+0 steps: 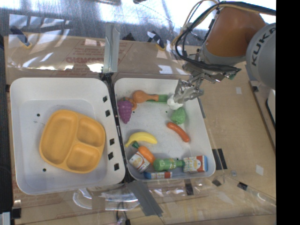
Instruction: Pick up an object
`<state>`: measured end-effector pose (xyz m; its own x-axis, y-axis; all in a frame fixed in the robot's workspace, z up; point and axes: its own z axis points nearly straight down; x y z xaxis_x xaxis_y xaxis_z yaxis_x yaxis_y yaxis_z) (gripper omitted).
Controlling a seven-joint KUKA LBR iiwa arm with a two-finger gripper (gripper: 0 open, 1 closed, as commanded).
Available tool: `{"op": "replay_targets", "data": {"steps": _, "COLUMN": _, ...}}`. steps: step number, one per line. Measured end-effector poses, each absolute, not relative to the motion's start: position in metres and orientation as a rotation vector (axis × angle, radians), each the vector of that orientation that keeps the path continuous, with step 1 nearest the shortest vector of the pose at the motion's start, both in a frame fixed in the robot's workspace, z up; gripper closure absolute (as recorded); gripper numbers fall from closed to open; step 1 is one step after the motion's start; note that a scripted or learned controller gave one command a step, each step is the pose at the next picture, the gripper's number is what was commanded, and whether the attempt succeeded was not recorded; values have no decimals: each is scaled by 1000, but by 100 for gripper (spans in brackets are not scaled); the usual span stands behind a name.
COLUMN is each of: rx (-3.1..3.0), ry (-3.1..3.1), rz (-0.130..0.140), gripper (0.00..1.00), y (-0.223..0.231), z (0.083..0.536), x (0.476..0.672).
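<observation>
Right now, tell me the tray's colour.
Yellow-orange, clearest in the camera view: tray.

The gripper (pixel 180 99) hangs over the right bin's (pixel 204 139) far right part. Just below it lie a broccoli piece (pixel 178 115) and sausage (pixel 178 131); to its left lie a carrot (pixel 149 97) and grapes (pixel 125 109). Farther left, a divided tray (pixel 71 140) sits in the left bin (pixel 23 125).

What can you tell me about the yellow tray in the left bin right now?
The yellow tray is a rounded-corner sectioned plate, plastic by its look, with three compartments: one long one on its left side and two smaller ones on its right. It lies flat and right side up on the floor of the left bin, turned slightly askew to the bin walls, roughly central and a little toward the near edge. Its compartments hold nothing. The gripper is over the right bin, well away from it.
</observation>
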<state>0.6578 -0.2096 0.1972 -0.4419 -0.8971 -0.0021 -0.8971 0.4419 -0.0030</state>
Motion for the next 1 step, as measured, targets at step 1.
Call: {"op": "replay_targets", "data": {"steps": 1, "rx": -1719, "ry": 2630, "rz": 3, "gripper": 100, "y": -196, "z": 199, "x": 657}}
